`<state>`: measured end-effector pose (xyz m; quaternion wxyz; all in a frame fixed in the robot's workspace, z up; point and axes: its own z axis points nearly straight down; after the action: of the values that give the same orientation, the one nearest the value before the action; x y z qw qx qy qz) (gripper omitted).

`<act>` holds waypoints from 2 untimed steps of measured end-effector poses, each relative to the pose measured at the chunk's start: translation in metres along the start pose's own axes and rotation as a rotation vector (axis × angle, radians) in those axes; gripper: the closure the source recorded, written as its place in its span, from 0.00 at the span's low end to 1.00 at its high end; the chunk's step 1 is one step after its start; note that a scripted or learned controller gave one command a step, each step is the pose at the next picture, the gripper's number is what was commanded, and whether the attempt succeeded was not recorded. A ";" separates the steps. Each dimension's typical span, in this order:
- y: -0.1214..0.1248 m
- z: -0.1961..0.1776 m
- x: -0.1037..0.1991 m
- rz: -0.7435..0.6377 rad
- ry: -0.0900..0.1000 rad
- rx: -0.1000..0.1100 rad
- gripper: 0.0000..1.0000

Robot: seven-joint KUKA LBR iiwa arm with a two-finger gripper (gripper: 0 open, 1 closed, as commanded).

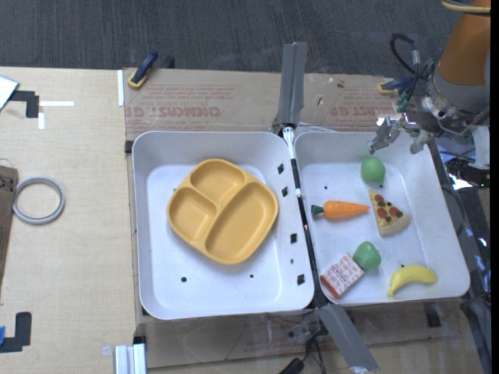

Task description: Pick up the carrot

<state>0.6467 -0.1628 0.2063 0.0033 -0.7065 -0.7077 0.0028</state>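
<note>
An orange carrot (343, 209) with a green stem end lies flat in the right bin (437, 201), left of its middle, tip pointing right. My gripper (401, 136) hangs over the bin's far right corner, well up and to the right of the carrot. Its two fingers are spread apart and hold nothing.
Around the carrot lie a green ball (373, 170), a pizza slice (387, 213), a second green round piece (366, 255), a red and white packet (341, 276) and a banana (411, 277). A yellow divided plate (224, 209) sits in the left bin (148, 209).
</note>
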 end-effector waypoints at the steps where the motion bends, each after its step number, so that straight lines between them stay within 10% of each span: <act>1: -0.033 0.062 0.054 -0.099 -0.001 -0.001 0.00; 2: -0.063 0.119 0.061 -0.041 0.000 -0.003 0.00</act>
<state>0.5826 -0.1020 0.0880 0.0022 -0.6917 -0.7221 0.0018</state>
